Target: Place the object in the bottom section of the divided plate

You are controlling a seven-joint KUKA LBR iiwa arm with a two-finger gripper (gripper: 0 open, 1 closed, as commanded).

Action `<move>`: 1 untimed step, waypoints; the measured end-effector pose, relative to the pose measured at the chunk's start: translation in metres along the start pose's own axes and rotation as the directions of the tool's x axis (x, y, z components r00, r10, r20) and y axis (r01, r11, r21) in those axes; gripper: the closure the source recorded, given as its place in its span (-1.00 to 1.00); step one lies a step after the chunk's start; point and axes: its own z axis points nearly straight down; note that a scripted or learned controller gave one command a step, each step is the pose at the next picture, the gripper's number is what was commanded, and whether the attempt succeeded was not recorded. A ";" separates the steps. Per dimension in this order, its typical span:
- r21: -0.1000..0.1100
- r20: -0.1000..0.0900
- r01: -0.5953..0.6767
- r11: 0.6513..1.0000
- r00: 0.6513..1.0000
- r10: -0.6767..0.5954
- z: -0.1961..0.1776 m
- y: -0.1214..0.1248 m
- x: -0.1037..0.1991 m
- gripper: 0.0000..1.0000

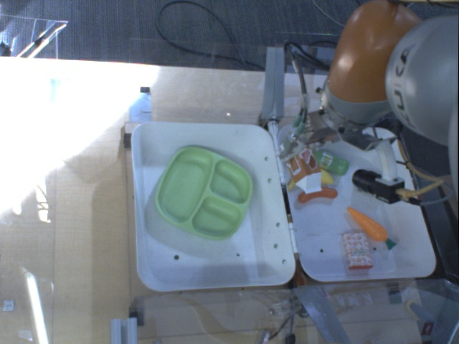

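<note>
A light green divided plate [204,190] lies tilted in the left white bin [154,264], one large section on its left and two smaller ones on its right. My gripper [295,146] hangs low over the far left corner of the right bin [416,260], below the orange wrist band. It is just above a small orange and white fries box [306,172] and beside a yellow-green toy [331,164]. A red sausage [318,196], an orange carrot [368,225] and a red-patterned white box [356,250] lie nearer the front.
The grey arm [423,70] covers the right bin's far right part. A black part with cables [376,184] juts over that bin. A water bottle [141,106] stands behind the left bin. The divider wall between the bins [283,199] is next to the gripper.
</note>
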 end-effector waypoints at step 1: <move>0.001 0.000 0.138 0.990 0.990 -0.138 0.025 0.042 0.038 1.00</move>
